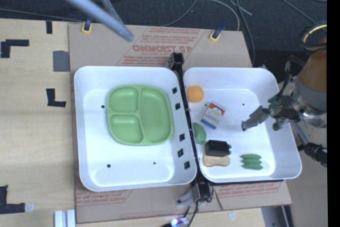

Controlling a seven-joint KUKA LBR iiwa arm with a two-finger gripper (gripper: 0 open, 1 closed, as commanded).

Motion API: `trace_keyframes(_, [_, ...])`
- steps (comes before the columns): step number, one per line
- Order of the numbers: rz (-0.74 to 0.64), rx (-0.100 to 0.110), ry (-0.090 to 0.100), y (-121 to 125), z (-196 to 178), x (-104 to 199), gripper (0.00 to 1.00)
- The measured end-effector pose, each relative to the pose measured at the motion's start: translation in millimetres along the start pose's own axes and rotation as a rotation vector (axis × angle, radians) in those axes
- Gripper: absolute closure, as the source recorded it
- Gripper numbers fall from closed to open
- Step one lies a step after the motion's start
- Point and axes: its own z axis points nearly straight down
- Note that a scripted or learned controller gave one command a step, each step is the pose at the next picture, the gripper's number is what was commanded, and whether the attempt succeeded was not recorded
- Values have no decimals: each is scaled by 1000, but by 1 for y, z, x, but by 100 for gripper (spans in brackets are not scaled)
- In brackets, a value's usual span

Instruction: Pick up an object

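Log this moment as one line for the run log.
arm: at right bin's right edge | gripper: above bin floor, nothing between fingers | right bin: orange ball, small carton, green pea pod | left bin: green divided plate

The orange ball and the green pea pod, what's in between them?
In the camera view, a small white carton and a black block lie between the orange ball and the green pea pod.

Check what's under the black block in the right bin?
The black block sits on top of a tan bone-shaped piece, which sticks out along its near edge. How far the piece runs under the block is covered.
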Motion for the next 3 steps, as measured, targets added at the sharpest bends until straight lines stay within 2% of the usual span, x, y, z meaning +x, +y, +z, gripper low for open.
trace_keyframes(1, [-4, -12, -3, 2, -6, 1, 0])
trace_keyframes(3, [-4, -9, -2, 19, 100, -11, 0])
